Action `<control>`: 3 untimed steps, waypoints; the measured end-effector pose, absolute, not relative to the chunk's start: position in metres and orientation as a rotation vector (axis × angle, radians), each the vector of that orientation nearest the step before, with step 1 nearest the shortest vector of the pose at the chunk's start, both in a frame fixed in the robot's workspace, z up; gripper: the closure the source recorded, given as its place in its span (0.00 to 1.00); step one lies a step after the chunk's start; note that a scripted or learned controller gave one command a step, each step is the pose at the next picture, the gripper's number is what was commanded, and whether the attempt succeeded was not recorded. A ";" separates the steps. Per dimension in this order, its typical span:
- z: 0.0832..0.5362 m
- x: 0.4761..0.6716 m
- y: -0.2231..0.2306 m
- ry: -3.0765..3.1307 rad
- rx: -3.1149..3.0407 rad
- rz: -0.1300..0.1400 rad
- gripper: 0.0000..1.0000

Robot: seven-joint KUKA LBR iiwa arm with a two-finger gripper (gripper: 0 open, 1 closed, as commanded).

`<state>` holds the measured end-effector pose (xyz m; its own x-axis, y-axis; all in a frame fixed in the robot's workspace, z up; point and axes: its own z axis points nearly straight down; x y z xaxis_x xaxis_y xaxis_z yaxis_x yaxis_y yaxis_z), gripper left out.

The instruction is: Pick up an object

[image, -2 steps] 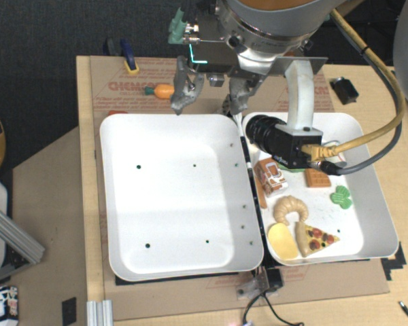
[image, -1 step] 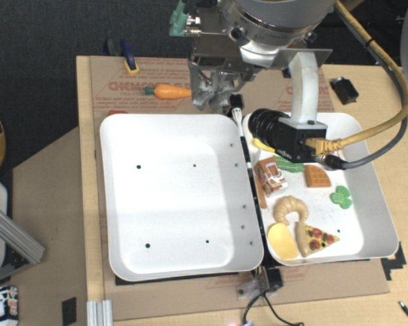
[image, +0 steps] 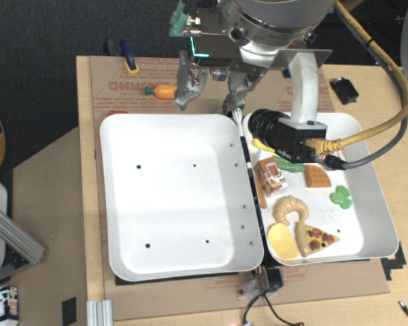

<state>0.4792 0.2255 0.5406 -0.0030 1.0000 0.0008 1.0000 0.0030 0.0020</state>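
- Camera view, the step in hand: the gripper (image: 209, 95) hangs near the top of the frame, over the far rim where the two bins meet, so I judge this to be the approach, with nothing picked yet.
- The things to pick lie in the right bin (image: 368, 212), in the lower right of the frame: a croissant (image: 290, 209), a pizza slice (image: 317, 238), a pale yellow piece (image: 281, 242), a brown cracker (image: 317, 176), a small green piece (image: 340, 197) and a brown-and-white block (image: 269, 176).
- They are crowded; the croissant, the yellow piece and the pizza slice touch or nearly touch. To do this well, I'd aim for something with room around it. The cracker or the green piece look easiest, each lying a little apart from its neighbours.
- The block lies just beside the wall between the bins, so a finger coming down there could catch the rim.
- A small orange carrot (image: 164, 91) lies outside the bins on the brown board (image: 92, 107), upper left of the gripper and near its left finger. A low, flat pick there could work too, if the program allows it.
- Camera view, the arm's pose: the grey arm (image: 279, 9) comes in from the top right and points steeply down.
- The two fingers (image: 185, 87) stand apart, with nothing between them.
- A black module (image: 282, 134) on a white bracket (image: 304, 90) sits over the top of the right bin, trailing a yellow cable (image: 387, 124).
- The left bin (image: 170, 202) fills the middle of the frame.
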 end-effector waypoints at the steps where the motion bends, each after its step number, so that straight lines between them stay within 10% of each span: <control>1: 0.552 0.479 0.226 2.225 2.215 0.009 1.00; 3: 0.572 0.480 0.228 2.226 2.211 0.018 1.00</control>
<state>0.4800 0.2278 0.5724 -0.0068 1.0000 0.0048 0.9999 0.0068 0.0110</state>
